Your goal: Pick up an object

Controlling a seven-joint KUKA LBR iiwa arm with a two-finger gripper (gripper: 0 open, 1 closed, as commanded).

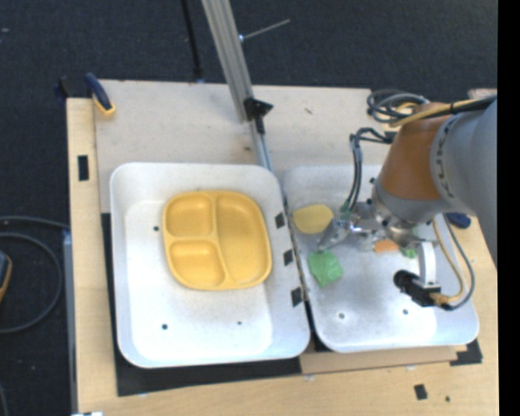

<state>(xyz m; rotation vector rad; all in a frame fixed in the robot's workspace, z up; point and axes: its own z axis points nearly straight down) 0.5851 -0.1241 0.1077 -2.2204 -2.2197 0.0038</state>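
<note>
In the right bin (373, 319) lie a flat round yellow object (311, 218) at the back left and a crumpled green object (327, 269) just in front of it. My gripper (347, 230) hangs low over the bin between them, close to the yellow object's right edge and just above and to the right of the green one. The grey arm with its orange band (412, 159) covers the bin's back right. A small orange piece (386, 246) and a small green piece (409, 251) peek out from under the wrist.
The left bin (147, 319) holds a yellow divided plate (217, 237). A slanted metal pole (234, 59) runs from the top down to the gap between the bins. Cables (433, 293) loop off the wrist over the right bin.
</note>
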